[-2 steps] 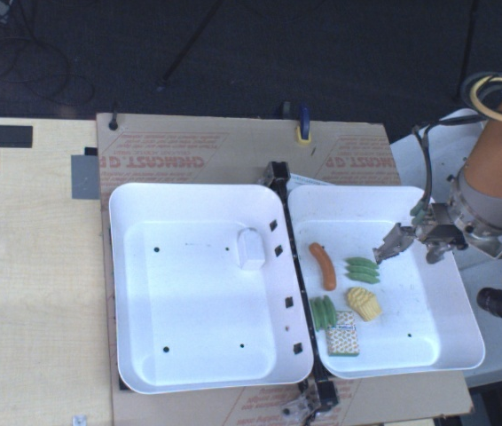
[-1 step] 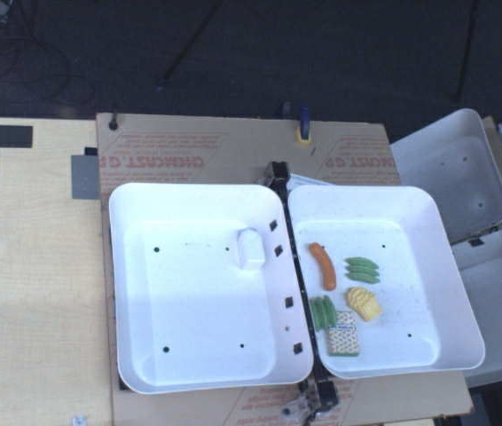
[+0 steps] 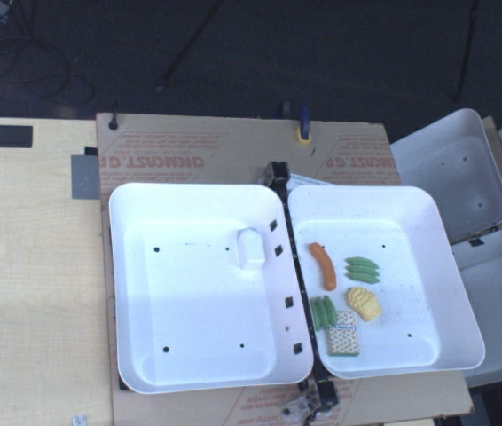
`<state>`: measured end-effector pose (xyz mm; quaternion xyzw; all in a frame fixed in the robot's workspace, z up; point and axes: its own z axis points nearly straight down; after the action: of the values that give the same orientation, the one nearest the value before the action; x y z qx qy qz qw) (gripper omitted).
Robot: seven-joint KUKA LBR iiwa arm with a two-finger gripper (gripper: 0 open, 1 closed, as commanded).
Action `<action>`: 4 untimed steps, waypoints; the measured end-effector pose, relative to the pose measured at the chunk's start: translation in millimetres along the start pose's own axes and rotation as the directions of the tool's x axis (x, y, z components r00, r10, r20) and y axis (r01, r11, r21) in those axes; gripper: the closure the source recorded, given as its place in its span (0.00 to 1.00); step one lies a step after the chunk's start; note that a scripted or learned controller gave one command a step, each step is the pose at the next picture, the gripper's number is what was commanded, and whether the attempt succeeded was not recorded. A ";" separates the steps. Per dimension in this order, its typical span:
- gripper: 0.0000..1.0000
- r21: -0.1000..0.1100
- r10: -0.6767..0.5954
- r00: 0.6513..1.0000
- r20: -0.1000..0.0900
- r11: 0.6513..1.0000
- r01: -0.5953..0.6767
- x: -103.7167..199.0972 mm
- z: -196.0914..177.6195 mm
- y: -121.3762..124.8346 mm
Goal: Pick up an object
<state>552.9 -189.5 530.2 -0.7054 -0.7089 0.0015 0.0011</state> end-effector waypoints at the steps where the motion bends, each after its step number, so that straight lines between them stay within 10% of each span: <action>1: 1.00 0.005 0.008 1.000 -0.003 1.000 -0.008 -24.1 63.1 -68.1; 2: 1.00 0.014 0.004 1.000 -0.007 1.000 -0.004 -21.3 259.0 -58.0; 3: 1.00 -0.017 0.005 1.000 0.005 1.000 -0.005 -25.2 109.6 -76.7; 4: 1.00 0.011 0.002 1.000 -0.007 1.000 -0.002 14.3 273.4 -46.9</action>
<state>504.9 -175.6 257.0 -0.7059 -0.7082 0.0029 0.0072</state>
